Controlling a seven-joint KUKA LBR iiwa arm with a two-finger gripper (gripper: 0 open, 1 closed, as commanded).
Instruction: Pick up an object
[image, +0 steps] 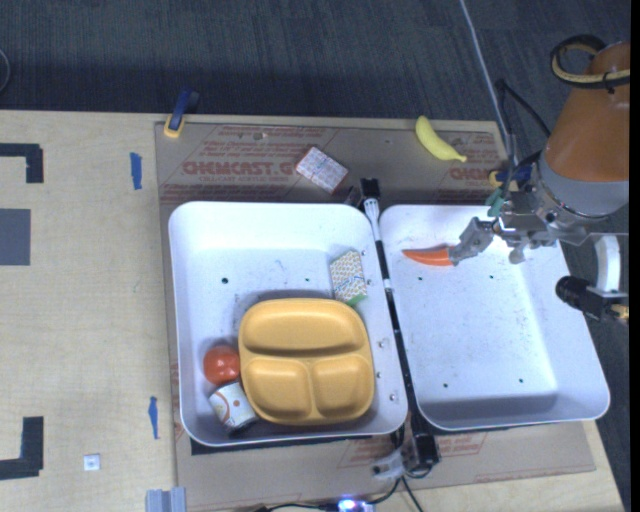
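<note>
This looks like a robot lab. Two white bins (500, 400) sit side by side on a wooden bench (80, 350), with blue tape marks (135, 170) left of the bins.

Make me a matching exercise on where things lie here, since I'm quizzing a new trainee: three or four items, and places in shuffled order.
Things:
1. yellow divided tray
2. orange carrot
3. banana
4. red ball

Places:
A. on the cardboard behind the right bin
B. in the right bin, near its back wall
C. in the left bin, left of the tray
D. in the left bin, filling its front part

Pairs: 1-D, 2-B, 3-A, 4-C
</note>
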